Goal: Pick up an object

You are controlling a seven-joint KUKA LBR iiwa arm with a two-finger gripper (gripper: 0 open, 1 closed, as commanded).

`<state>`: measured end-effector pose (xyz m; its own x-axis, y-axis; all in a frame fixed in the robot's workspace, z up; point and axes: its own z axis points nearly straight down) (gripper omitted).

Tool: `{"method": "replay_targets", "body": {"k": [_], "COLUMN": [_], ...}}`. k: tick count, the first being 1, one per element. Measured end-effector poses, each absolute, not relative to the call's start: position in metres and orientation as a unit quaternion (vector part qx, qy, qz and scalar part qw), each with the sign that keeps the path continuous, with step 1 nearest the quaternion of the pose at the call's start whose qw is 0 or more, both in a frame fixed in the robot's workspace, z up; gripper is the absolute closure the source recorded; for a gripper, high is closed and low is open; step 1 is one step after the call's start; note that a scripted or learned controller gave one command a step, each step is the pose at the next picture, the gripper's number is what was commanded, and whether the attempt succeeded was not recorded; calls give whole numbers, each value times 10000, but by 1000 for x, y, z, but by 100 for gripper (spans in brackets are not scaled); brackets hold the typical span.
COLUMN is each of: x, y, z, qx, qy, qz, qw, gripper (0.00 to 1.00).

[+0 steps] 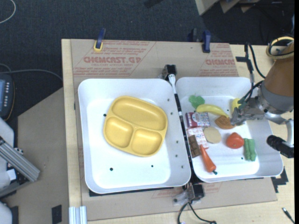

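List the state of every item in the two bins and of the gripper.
Yellow divided plate: upright, in left bin.
Banana: lying in right bin.
Tomato: resting, untouched.
Carrot: lying near the front rim.
Gripper: low over the brown item.

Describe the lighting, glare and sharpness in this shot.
Camera view: even, soft overhead light with faint shadows; the yellow divided plate shows mild sheen, and the white bins are bright but not blown out; the toy food is fairly sharp, while the claw and arm at the right look slightly soft.
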<state>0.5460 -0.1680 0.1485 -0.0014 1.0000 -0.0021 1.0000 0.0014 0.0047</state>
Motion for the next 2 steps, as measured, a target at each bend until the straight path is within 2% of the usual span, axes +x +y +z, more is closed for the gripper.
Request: {"method": "replay_targets", "body": {"k": [1, 2], "x": [545, 546], "y": [-166, -166], "z": [211, 226], "qx": [7066, 7067], "qy": [7076, 7075], "qz": [10, 11], "qw": [26, 23], "gripper": [100, 100]}}
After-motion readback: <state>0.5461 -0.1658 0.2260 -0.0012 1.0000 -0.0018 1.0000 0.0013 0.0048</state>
